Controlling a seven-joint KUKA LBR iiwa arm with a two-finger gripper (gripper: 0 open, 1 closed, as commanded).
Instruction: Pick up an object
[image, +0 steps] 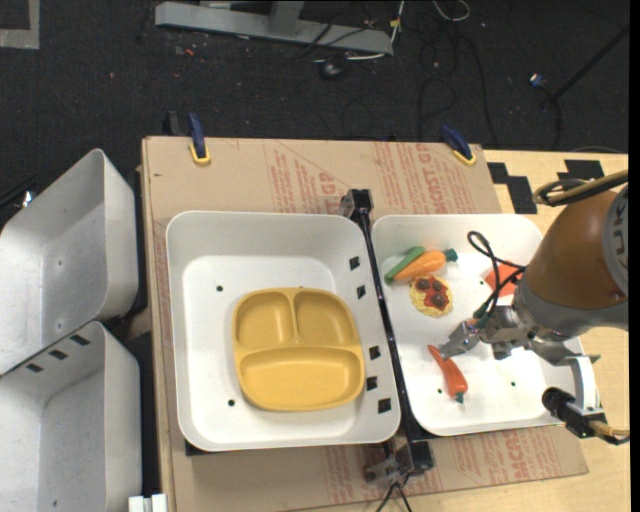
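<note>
The right bin (520, 415) holds a red chili pepper (451, 374), a small pizza slice toy (431, 295) and an orange carrot with a green piece (417, 263). My gripper (470, 338) hangs low over the right bin, just above and right of the chili's upper end. Its fingertips point left toward the chili. Nothing shows between the fingers. The orange-banded wrist (585, 255) covers the bin's right side.
The left bin (200, 300) holds a yellow divided plate (297, 348). A black divider (378, 310) runs between the bins. A black cable loops (490, 262) over the right bin's upper right. Spare white bins (60, 300) stand off the bench at left.
</note>
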